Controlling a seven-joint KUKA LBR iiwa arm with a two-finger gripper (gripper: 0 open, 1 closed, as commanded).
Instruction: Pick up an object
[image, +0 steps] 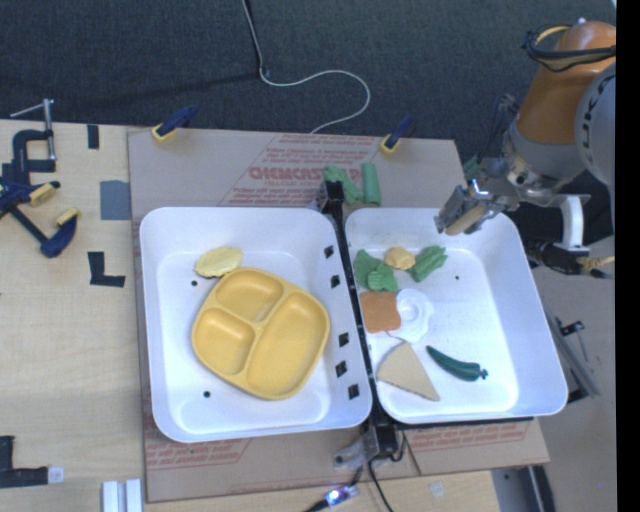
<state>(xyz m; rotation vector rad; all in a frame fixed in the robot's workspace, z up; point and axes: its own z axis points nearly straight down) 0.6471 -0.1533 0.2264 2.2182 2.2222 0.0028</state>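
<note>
at the far left of the bench a blue clamp with yellow tips lies on the bare wood, well apart from the bins. the left bin holds a yellow divided plate with three compartments, tilted a little toward the bin's lower middle. just above the plate's upper left edge lies a small pale yellow piece, touching or nearly touching the plate's rim. a row of black clips runs down the seam where the two bins meet.

behind the seam, on the cardboard, a green piece stands beside a dark clamp. the right bin carries a cluster of toy foods in its left half: a green leafy piece near the seam, a small tan piece just right of it, and another green piece touching that one on its right. below them sits an orange-brown square, with a white piece touching its right side. lower down lies a tan wedge, and near it, to the right, a dark green pepper-like piece.

the gripper hangs over the right bin's upper rim, up and to the right of the food cluster and apart from every piece. nothing is visible between its fingers; whether they are spread or pressed together cannot be told. the grey arm with its orange band reaches in from the right.
</note>
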